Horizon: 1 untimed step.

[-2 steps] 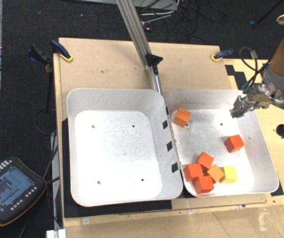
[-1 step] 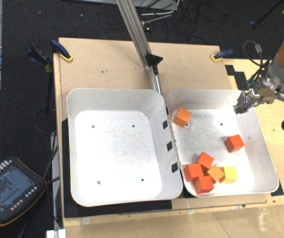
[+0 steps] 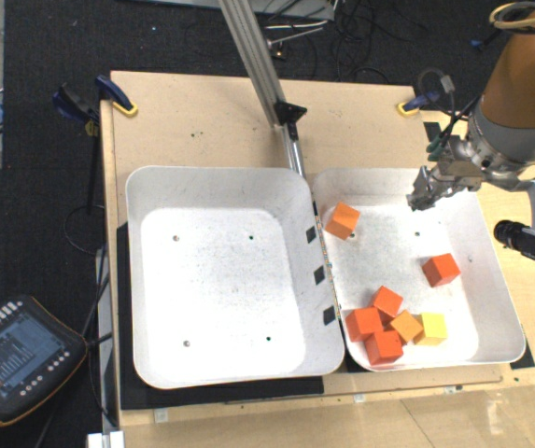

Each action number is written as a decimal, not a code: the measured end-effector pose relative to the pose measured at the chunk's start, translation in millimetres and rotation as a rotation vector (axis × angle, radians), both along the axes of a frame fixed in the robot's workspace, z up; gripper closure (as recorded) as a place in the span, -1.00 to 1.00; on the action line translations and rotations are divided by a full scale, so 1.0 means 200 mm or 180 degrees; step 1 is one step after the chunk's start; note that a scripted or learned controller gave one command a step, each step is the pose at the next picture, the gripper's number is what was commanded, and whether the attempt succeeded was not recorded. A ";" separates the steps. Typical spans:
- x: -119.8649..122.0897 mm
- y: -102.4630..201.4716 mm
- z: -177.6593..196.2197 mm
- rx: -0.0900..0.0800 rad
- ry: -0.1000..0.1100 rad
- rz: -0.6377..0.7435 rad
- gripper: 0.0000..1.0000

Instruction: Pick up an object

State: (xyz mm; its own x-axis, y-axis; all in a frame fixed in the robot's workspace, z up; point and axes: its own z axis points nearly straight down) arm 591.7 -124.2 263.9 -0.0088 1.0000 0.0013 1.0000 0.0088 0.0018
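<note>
While pincer (image 3: 423, 197) hovers, blocks (image 3: 388, 325) clustered.

Grey arm with orange band (image 3: 519, 73) at 2 o'clock, hand (image 3: 423, 197) over right bin (image 3: 491, 278), orange cube (image 3: 343, 220) at its 9 o'clock, block cluster (image 3: 393, 325) at 5 o'clock, left bin (image 3: 155, 194) on bench (image 3: 202, 110).

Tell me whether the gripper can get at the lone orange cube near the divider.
Probably yes: the orange cube sits alone in the right bin, nothing beside or over it, and the gripper hovers nearby.
</note>
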 end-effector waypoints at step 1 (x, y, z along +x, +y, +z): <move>0.01 0.29 0.02 0.0002 0.0004 0.0001 1.00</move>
